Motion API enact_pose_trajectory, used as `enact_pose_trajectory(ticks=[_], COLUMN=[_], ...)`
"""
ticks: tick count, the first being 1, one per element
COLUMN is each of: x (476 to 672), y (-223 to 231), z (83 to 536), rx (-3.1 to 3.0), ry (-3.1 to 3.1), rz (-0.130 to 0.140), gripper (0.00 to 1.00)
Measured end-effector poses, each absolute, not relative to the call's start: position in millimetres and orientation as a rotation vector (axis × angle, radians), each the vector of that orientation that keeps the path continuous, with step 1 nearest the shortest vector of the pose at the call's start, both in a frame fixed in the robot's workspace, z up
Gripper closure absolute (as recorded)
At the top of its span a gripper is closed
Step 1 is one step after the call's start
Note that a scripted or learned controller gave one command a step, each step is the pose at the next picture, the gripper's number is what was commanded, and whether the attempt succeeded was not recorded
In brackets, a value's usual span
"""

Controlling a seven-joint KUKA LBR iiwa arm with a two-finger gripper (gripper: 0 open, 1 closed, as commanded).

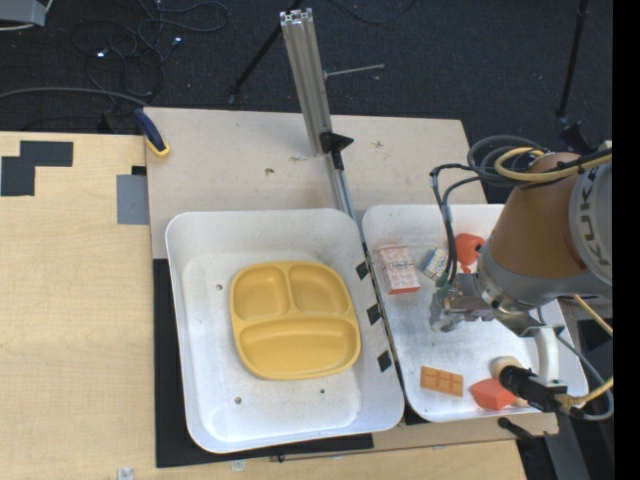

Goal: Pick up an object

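Closest to the camera, near the front rim of the right bin, an orange-brown wafer block is seen lying flat. Just to its right, a red-orange lump is found by the bin's front corner. The two are separated by a narrow gap.

The gripper is held over the middle of the right bin and is pointed down at bare white floor. It is placed between the wafer block in front and a small pink-and-white carton further back on the left. Whether the gripper is spread or pressed together cannot be told from this angle.

A small bluish-green packet is seen just right of the carton, close behind the gripper. A red object beside it is partly hidden by the grey arm.

In the left bin a yellow divided plate is laid flat near the centre, with its three compartments turned upward. A metal post is stood upright behind the two bins.
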State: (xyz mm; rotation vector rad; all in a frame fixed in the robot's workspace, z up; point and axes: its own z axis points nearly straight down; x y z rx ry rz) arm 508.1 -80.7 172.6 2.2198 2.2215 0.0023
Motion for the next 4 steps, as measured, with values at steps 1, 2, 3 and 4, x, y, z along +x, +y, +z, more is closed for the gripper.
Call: enact_pose_trajectory(ticks=[1, 2, 3, 4], x=[509.2, 511.5, 510.1, 513.6], y=[-81.6, -23.3, 24.7, 73.4], z=[222.8, 215.2, 208.0, 218.0], rx=[2.219, 2.219, 2.22, 2.219], ry=[2.22, 2.23, 2.231, 2.229], rz=[0.003, -0.001, -0.004, -0.002], gripper=[1.0, 1.0, 1.0, 1.0])
